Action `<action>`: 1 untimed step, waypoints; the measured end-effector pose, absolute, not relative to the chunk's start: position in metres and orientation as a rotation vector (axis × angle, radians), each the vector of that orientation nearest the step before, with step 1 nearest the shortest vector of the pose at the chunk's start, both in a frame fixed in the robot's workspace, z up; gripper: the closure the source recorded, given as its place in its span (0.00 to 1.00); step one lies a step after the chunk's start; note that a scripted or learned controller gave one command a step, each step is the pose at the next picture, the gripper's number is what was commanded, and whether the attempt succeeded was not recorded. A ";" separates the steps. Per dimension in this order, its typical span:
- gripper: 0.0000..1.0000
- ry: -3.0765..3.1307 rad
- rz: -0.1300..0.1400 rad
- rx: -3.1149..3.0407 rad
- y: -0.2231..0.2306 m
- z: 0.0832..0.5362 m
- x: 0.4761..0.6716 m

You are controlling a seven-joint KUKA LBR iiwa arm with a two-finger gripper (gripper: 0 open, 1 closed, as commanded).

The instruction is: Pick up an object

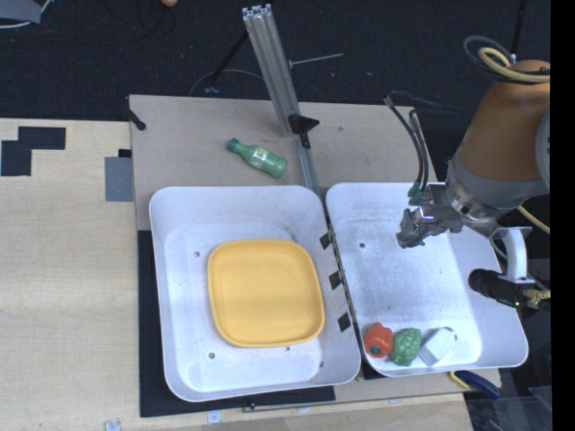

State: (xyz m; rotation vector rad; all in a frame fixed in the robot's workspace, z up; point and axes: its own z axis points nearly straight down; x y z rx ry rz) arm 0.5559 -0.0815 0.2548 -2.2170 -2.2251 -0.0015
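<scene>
Overhead, the gripper (411, 234) hung above the upper middle of the right bin (490, 353), and whether its jaws stood apart or together could not be told from this slant. Nothing showed between them. The nearest things to pick lay well apart from the gripper, along the near edge of the right bin: a red-orange pepper-like toy (378, 338), a green knobbly toy (406, 346) touching it, and a small white and grey block (435, 347) just beside that. A yellow plate (266, 292) lay flat in the middle of the left bin (171, 214), across the divide from the right bin. A green bottle (258, 157) lay on its side on the bench (180, 133), beyond the left bin.
</scene>
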 end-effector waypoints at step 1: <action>1.00 -2.224 0.001 -2.217 -0.028 0.240 0.534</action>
